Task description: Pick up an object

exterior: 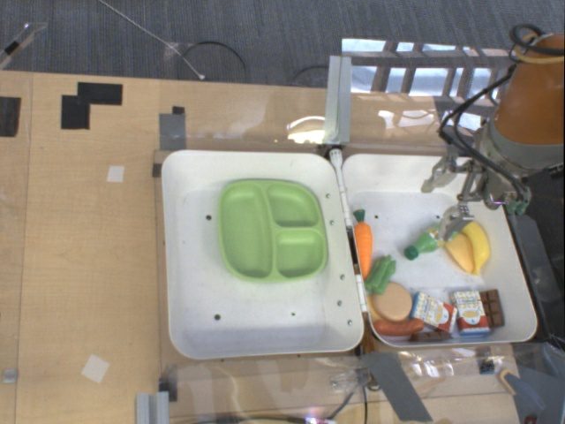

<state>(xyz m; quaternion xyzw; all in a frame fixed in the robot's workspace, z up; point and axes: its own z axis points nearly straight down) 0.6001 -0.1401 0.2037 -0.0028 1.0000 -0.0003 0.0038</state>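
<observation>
Item: banana (470,246), right bin (388,177), near its right wall, just beside a small green bottle (423,245). We judge it light, smooth, curved; best pinched across its middle. Gripper (456,224) hovers just above; its opening we cannot tell.

This looks like a robot test lab rather than a home. A pale wooden worktop (79,263) carries two white bins (190,325) bolted between metal brackets (338,100), with black marker patches (88,102) stuck on, loose cables (212,56) trailing over grey carpet (265,7), and what seem to be toy foods (415,303).
</observation>
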